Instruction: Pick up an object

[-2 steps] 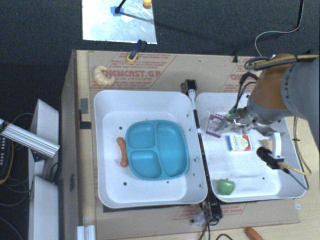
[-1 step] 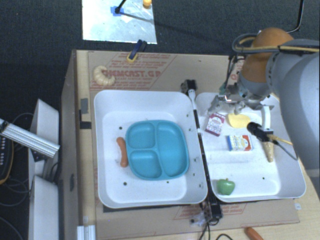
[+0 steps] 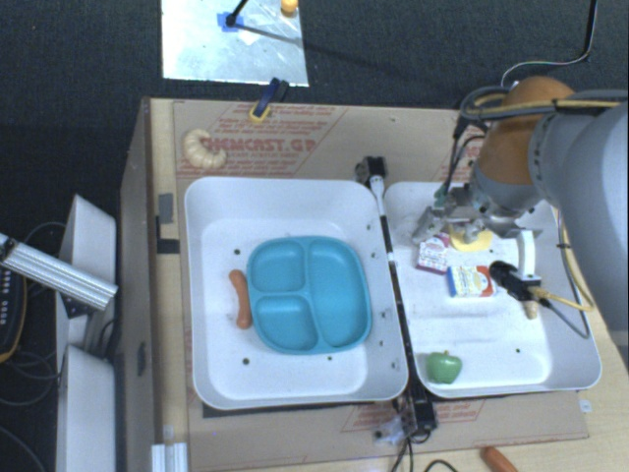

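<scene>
My arm (image 3: 580,150) reaches in from the right edge, its broad grey link filling the upper right corner, with the orange band (image 3: 516,131) showing above the wrist. The wrist bends downward toward the far left corner of the right bin (image 3: 565,367). My gripper (image 3: 447,219) hangs low there, pointing down, its metal parts bunched together and blurred.

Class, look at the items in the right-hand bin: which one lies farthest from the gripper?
The green apple, alone at the bin's near edge; the small packets cluster beside the gripper.
</scene>
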{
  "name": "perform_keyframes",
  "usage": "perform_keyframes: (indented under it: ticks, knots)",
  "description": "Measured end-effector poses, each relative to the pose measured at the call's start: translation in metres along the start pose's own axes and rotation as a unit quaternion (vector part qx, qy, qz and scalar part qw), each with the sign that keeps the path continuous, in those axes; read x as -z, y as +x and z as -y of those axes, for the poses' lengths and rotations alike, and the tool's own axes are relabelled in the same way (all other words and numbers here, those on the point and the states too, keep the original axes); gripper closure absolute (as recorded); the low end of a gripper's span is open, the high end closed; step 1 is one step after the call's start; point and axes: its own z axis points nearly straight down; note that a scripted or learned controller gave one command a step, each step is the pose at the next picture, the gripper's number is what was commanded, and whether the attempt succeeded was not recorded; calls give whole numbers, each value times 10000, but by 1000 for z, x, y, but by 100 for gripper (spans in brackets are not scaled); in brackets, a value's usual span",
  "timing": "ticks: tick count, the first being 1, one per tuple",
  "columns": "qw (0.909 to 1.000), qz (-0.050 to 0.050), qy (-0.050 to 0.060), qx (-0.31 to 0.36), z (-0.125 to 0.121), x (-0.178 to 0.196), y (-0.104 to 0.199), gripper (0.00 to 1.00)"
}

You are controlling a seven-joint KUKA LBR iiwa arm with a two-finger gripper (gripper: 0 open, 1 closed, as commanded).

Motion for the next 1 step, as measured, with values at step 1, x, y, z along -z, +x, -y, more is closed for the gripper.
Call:
perform_keyframes:
  ticks: [1]
  knots:
    - [10000, 2, -15, 7, -1, 11, 0, 100]
